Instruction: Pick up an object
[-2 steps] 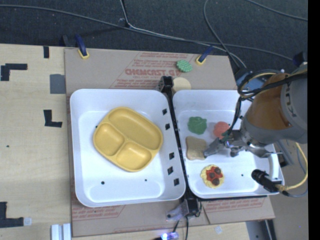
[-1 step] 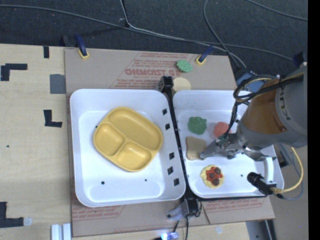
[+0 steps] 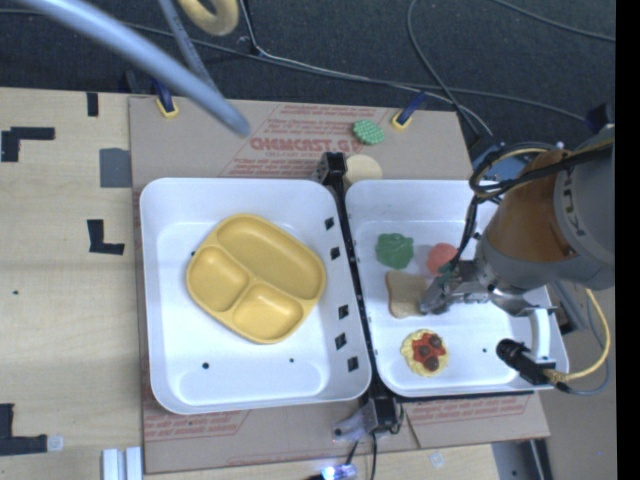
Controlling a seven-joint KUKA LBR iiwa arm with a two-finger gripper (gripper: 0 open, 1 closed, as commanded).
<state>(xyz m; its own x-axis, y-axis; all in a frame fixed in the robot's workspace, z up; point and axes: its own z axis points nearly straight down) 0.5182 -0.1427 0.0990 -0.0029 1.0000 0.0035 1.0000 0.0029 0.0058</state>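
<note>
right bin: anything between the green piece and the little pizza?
Yes. In the camera view, the tan slice lies between the green piece and the little pizza, with the gripper at the slice's right edge.

I see two shallow white bins side by side on the wooden worktop (image 3: 60, 298). The left bin (image 3: 170, 368) holds a yellow plastic plate with three compartments (image 3: 256, 277). In the right bin (image 3: 470, 373) lie a green toy vegetable (image 3: 394, 250), a small red-orange round piece (image 3: 441, 257), a tan flat slice (image 3: 402, 294) and a little round toy pizza with red topping (image 3: 425, 352). My grey arm's end effector (image 3: 437, 298) sits low over the tan slice's right edge; whether it grips anything, I cannot tell.
</note>
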